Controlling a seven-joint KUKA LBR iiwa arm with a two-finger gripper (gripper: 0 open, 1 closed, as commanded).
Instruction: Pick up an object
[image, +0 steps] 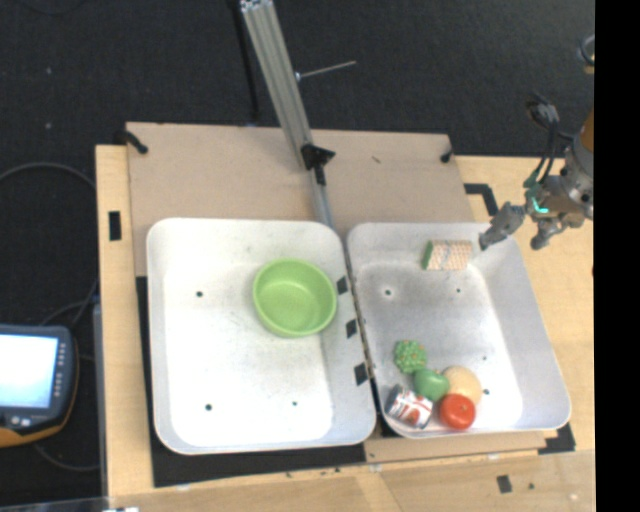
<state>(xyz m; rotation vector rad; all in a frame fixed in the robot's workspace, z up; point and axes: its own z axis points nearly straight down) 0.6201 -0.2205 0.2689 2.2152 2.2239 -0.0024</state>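
The end effector (520, 225) sits at the right edge of the frame, just above the upper right corner of the right bin (510, 330). Its two fingers are spread apart, one reaching down-left toward the bin rim, the other hanging to the right, and nothing lies between them.

Nearest to it is a small sponge (447, 256) with a green edge and a pale speckled face, lying flat in the upper part of the right bin. Its long axis runs left to right across the frame, green strip on the left end.

In the lower corner of the right bin a cluster of items touch one another: a green broccoli piece (409, 354), a green pepper-like piece (431, 383), a tan rounded piece (463, 379), a red tomato (457, 411) and a red-and-white can (409, 408) lying tilted on its side.

The left bin (200, 400) holds a green bowl (294, 298), upright, in its upper right area. Both bins rest on the worktop (240, 170).
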